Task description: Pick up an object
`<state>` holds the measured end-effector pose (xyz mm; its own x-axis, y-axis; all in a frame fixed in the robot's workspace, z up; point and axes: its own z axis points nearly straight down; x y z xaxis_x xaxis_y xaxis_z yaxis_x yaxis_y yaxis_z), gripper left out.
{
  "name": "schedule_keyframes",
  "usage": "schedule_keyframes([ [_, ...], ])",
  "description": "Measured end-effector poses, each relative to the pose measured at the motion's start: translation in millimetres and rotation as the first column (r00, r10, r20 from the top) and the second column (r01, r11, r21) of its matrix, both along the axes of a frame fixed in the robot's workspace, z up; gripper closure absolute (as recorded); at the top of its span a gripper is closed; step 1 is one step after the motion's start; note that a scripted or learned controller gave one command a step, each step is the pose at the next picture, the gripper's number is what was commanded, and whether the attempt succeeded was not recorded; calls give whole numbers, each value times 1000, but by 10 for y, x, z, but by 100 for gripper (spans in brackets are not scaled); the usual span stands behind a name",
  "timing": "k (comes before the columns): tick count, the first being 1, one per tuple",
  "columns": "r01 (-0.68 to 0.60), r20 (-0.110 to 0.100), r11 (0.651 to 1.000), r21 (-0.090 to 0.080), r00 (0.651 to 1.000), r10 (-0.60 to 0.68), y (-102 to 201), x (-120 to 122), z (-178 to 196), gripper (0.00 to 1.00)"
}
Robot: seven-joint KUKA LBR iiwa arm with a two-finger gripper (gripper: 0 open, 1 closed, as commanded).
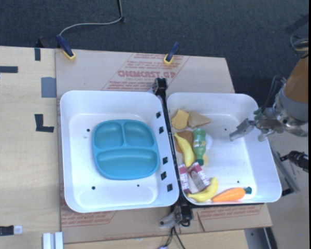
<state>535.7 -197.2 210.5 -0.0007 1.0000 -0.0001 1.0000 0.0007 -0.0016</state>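
Note:
My gripper (250,132) hangs over the right side of the right bin (233,101), open, with nothing between its fingers. The toys lie along that bin's left side, well clear of the gripper. A yellow cheese wedge (179,119) and a tan bread slice (199,120) are at the back. Below them lie a banana (185,149) and a green bottle (199,141). A red packet (193,178), a second banana (206,190) and an orange carrot (229,194) sit near the front wall.
The left bin (78,191) holds a blue divided plate (126,149). A black clip divider (166,139) joins the two bins. Both rest on a cardboard sheet (140,71) held by yellow clamps. Bare white floor (233,160) lies under the gripper.

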Motion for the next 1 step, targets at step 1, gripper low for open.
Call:
schedule_keyframes([
  [1,-1,0,1000,1,1000,1,485,548,-270,0],
])
